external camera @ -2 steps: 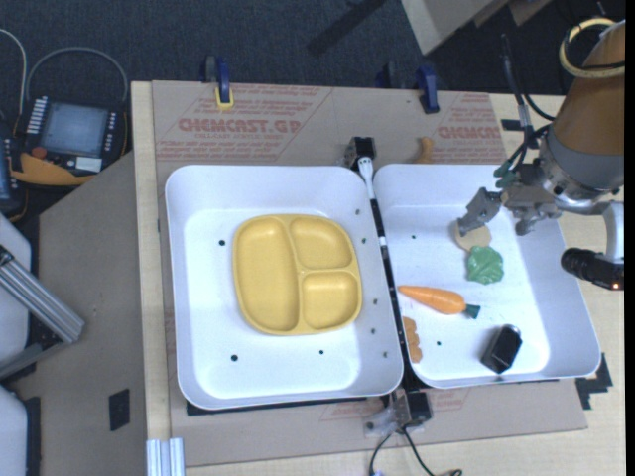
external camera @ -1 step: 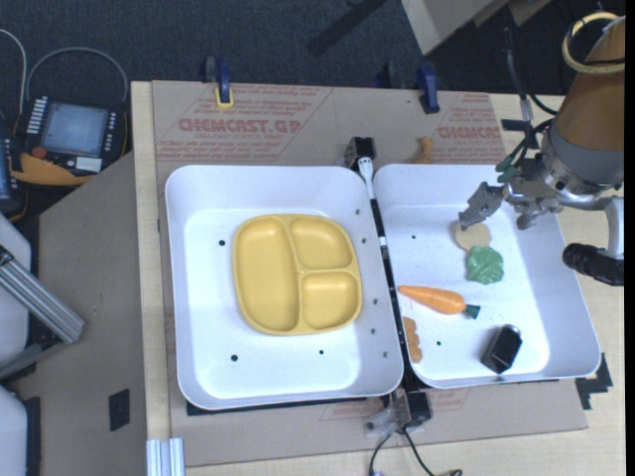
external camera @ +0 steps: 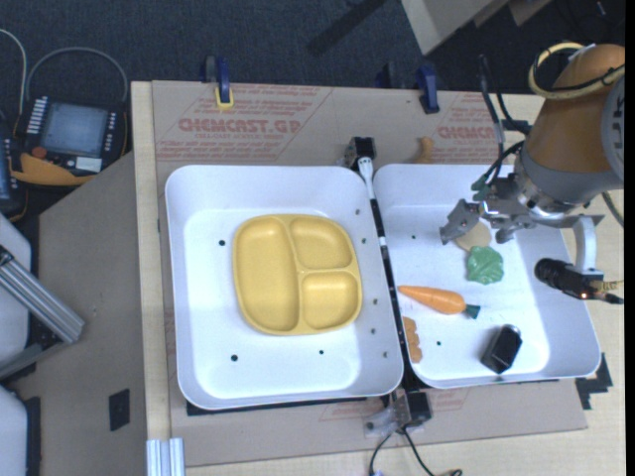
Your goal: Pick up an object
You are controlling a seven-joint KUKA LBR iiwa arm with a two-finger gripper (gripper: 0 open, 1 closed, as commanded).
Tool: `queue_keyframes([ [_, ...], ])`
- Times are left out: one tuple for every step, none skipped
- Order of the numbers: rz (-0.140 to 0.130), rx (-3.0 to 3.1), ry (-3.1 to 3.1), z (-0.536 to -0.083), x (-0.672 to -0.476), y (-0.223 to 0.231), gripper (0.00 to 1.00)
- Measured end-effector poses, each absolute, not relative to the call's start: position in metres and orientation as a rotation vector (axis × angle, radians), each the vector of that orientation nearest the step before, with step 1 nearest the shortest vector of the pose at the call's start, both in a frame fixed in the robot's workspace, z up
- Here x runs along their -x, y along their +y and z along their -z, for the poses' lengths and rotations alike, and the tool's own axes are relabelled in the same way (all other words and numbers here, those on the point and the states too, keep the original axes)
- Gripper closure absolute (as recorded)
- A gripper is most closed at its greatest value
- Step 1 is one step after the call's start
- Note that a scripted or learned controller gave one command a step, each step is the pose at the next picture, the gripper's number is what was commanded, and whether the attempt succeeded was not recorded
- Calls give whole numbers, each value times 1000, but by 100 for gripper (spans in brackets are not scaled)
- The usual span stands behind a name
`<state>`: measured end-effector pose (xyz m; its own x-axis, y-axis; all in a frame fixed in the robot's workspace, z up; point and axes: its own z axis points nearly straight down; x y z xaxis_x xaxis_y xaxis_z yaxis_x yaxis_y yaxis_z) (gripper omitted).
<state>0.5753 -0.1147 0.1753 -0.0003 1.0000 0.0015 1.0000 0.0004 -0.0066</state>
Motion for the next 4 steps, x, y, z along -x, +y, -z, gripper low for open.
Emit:
queue_keyframes([
  [-5,2218,-2217,-128,-583,-113,0],
  [-4,2219,-2218,-82,-582,-113,0],
  [1,2223,-2221,-95,-583,-113,100],
  [3,2226,-2222,-155,-578,-118,100],
])
